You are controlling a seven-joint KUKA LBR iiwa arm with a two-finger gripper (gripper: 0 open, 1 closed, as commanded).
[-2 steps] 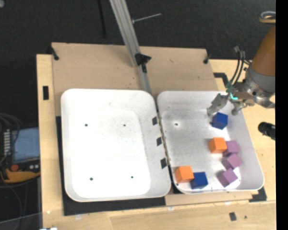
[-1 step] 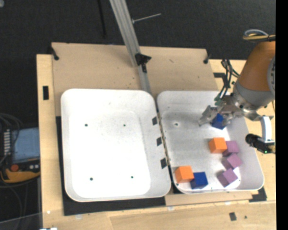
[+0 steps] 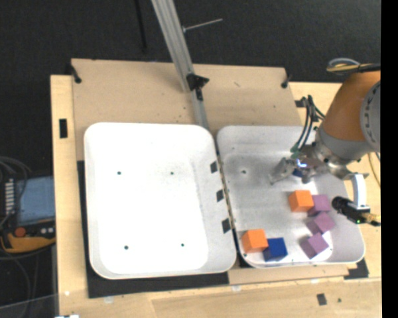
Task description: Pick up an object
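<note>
The gripper [image 3: 293,169] was held above the right bin [image 3: 252,152], fingers spread and pinching nothing, presumably for descending onto the nearby orange cube [image 3: 301,200].

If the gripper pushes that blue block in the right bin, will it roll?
Probably not: the blue block looks flat-sided, so it should slide. It touches an orange block, which would likely shift too. It seems stiff and light, perhaps foam.
</note>
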